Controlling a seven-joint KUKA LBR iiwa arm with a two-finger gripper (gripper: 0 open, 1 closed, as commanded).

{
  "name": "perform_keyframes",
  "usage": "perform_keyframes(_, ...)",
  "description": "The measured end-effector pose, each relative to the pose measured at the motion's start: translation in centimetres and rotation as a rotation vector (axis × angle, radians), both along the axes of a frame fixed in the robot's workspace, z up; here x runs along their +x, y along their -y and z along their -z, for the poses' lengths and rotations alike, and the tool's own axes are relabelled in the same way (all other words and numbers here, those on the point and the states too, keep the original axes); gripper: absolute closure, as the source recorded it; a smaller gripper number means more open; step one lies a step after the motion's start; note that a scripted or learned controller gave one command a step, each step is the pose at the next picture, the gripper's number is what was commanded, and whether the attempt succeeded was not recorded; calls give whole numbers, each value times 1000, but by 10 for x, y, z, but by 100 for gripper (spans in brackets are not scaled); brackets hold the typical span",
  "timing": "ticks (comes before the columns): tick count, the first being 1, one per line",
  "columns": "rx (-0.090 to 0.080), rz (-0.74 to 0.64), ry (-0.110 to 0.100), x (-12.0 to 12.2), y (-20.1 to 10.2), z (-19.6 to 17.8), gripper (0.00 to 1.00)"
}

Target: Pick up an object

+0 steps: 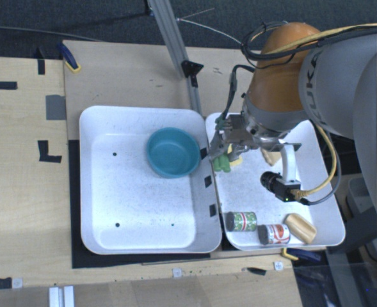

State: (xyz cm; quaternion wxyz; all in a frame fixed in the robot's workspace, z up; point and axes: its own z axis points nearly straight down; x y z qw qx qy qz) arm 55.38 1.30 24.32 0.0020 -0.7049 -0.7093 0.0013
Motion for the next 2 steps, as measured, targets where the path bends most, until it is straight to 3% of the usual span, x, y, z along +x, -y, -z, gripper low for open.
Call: perform_keyframes(2,-1,1,0,-22,-86,15,100)
